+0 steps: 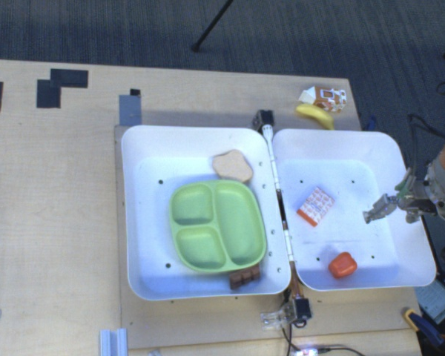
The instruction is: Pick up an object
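Two white bins sit side by side. Pincer (386, 208) hovers over the right bin (356, 150), fingers parted and gripping nothing.

On the pale wooden table (52, 199), the left white bin (144, 273) holds a green three-compartment plastic tray (216, 225), a tan slice of toy bread (233, 167) touching its upper edge, and a brown block (245, 278) at its lower edge. The right white bin (400, 162) holds a small red-and-white packet (315, 205) and an orange-red rounded toy (343, 265). The grey claw (378, 211) hangs over that bin's right side, apart from both. A yellow banana (315, 114) lies beyond the bins.
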Controlling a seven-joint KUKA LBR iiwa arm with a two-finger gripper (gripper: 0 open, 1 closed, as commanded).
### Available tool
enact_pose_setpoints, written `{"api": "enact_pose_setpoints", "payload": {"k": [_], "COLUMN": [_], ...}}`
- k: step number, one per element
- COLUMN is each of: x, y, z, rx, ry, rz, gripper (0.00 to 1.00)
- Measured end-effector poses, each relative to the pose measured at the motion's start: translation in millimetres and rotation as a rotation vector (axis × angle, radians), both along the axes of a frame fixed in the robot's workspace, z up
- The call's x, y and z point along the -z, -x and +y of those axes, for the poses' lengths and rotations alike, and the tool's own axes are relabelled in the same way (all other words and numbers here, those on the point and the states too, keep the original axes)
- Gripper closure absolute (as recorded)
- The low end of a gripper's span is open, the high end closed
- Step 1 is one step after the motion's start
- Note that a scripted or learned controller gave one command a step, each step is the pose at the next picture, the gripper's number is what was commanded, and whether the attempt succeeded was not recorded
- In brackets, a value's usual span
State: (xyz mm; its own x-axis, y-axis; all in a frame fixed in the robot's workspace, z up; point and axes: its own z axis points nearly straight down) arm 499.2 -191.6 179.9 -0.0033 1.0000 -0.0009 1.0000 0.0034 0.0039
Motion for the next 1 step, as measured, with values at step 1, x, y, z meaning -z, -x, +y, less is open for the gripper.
{"api": "enact_pose_setpoints", "payload": {"k": [1], "x": [93.3], "y": [2.9], "z": [65.2], "rx": [0.000], "ry": [0.000], "rz": [-0.003], "gripper": [0.00]}}
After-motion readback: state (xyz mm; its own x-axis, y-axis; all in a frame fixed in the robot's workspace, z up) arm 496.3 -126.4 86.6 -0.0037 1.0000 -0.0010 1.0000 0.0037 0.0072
